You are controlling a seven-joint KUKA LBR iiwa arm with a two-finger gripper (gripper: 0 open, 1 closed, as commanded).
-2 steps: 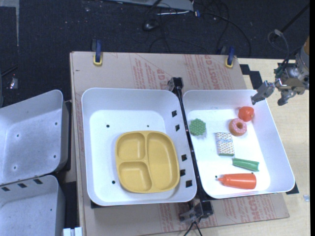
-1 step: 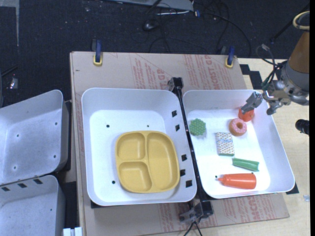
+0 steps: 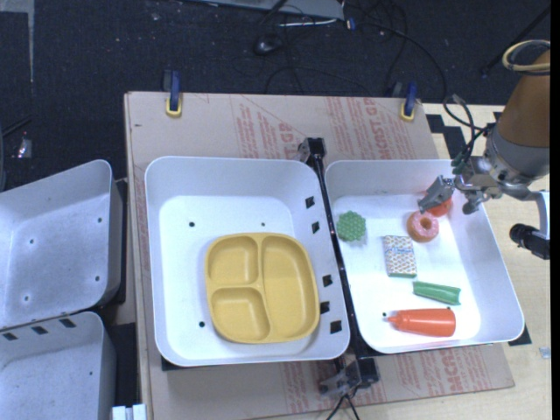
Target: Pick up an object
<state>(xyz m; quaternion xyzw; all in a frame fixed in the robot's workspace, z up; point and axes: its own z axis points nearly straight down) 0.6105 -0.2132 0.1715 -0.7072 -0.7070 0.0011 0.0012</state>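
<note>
Jaws (image 3: 455, 194) above donut (image 3: 423, 227), packet (image 3: 399, 255) near

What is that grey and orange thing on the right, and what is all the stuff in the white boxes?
That is a robot arm. A computer program moves it, and its job is to pick something up. One camera looks down from above the bench. At the arm's end is its gripper, like a small hand, hovering over the right bin. It is not holding anything that I can see. In that bin lie a pink ring, a green bumpy ball, a patterned sponge, a green block and an orange bottle shape. The left bin holds a yellow tray with three sections.
</note>
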